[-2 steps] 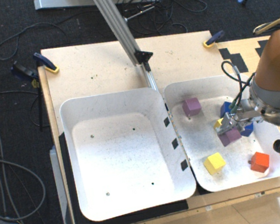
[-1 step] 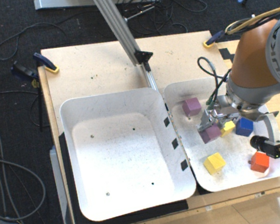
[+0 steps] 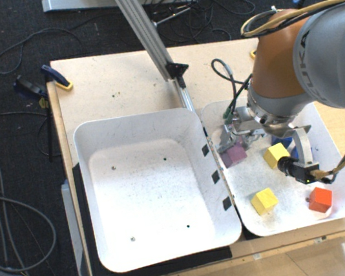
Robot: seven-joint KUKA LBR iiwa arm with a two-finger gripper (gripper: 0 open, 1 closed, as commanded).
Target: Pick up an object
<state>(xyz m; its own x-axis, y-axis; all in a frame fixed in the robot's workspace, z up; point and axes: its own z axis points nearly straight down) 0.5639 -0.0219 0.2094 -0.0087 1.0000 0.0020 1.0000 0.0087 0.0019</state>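
My gripper (image 3: 233,133) hangs low over the left side of the right bin (image 3: 289,215), under the orange-banded wrist. Directly below and touching its tip area lies a purple block (image 3: 233,154), close to the wall shared with the left bin. A yellow block (image 3: 275,155) sits just right of the gripper, partly under the arm. A second yellow block (image 3: 264,201) rests nearer the front. An orange block (image 3: 320,200) lies in the front right corner. A blue piece (image 3: 306,151) shows behind a black cable end.
The left bin (image 3: 81,157) stands beside the right one, their walls touching. A slanted metal pole (image 3: 147,32) rises behind the bins. Cables loop off the wrist over the right bin. Clamps (image 3: 52,76) lie at the bench's far left corner.
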